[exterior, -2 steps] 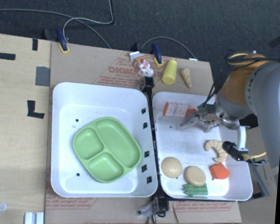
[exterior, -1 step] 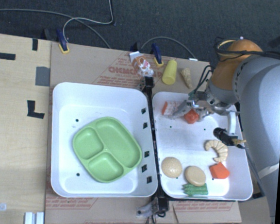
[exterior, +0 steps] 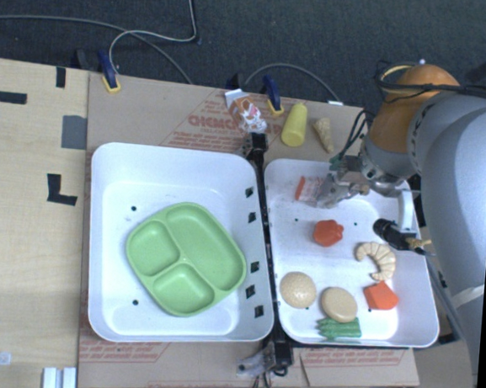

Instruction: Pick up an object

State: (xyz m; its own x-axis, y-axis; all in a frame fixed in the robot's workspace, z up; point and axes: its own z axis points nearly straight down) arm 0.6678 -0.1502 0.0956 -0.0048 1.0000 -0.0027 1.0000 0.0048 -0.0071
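Hovering my hand (exterior: 323, 194) over the far part of the right bin (exterior: 409, 330), close to its back rim. Can't tell whether it's released or clenched; too blurred. A small orange-red piece (exterior: 300, 188) lies just left of the hand, near the divider between the bins; contact unclear.

Right bin contents: red pepper (exterior: 327, 233) just below the hand, apart from it, with bare floor on its left. Croissant (exterior: 378, 258) near the right wall. Orange block (exterior: 381, 296) below the croissant, just beside it. Two buns, one (exterior: 298, 289) left and one (exterior: 339, 304) right, sit side by side in the near half. Green veg (exterior: 338, 328) lies against the near rim, touching the right bun's lower edge. Near half is crowded; most open floor is between the pepper and the divider.

Left bin (exterior: 110, 169): green tray (exterior: 185, 258), three compartments, sits tilted in the middle, with open white floor around it, widest at the far side.

On the tabletop (exterior: 21, 212) behind the bins: yellow bottle (exterior: 294, 124), a cone (exterior: 323, 134), a small carton (exterior: 244, 109).
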